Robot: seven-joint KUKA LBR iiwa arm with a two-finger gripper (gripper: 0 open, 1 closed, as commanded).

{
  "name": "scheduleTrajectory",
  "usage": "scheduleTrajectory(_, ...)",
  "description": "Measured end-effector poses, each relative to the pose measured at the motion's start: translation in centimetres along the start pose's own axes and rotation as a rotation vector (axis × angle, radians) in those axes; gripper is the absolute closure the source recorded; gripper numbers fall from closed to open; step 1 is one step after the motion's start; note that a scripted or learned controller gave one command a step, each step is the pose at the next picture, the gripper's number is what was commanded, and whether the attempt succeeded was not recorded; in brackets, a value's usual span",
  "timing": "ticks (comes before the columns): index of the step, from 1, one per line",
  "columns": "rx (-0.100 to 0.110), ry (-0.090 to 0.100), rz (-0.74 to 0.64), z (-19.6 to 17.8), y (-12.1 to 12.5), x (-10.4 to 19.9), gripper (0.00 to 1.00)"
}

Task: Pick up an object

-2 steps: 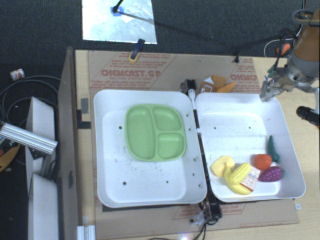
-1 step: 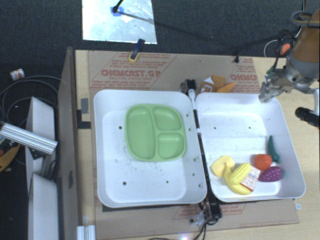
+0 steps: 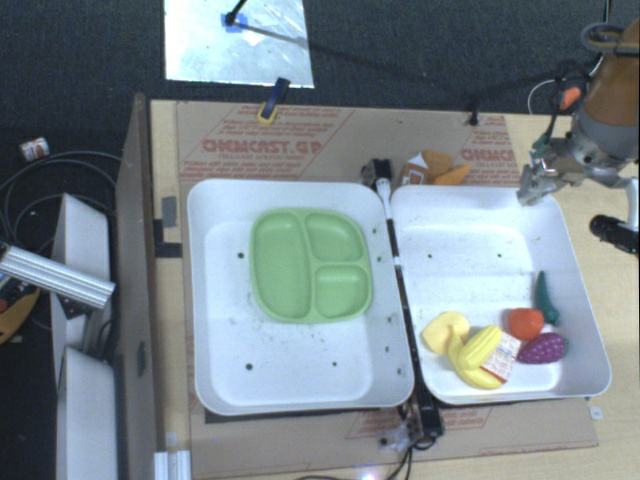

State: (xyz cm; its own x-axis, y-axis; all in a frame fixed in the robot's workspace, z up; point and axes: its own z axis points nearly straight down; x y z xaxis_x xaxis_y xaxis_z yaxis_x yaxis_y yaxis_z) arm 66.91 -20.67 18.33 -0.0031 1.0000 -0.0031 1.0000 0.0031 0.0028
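Claw: over the far right corner of the right bin, nothing between its tips; spread or pressed together cannot be told.
Toys: corn, tomato, grapes and a yellow piece clustered at the right bin's near edge, well apart from the claw.
Green piece: by the bin's right wall, too small to identify.
Left bin: green plate at centre.
Arm: cut off at the right edge.

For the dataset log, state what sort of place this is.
Probably a robotics lab test bench: a robot arm over two white bins, toy food, loose cables on dark carpet.
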Motion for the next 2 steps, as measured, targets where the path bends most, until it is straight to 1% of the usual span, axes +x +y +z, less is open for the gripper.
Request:
scheduleTrajectory(1, -0.001, 0.000, 0.000, -0.1, 0.0, 0.0, 1.00)
scheduleTrajectory(2, -0.002, 0.001, 0.000, -1.3, 0.0, 0.0, 1.00)
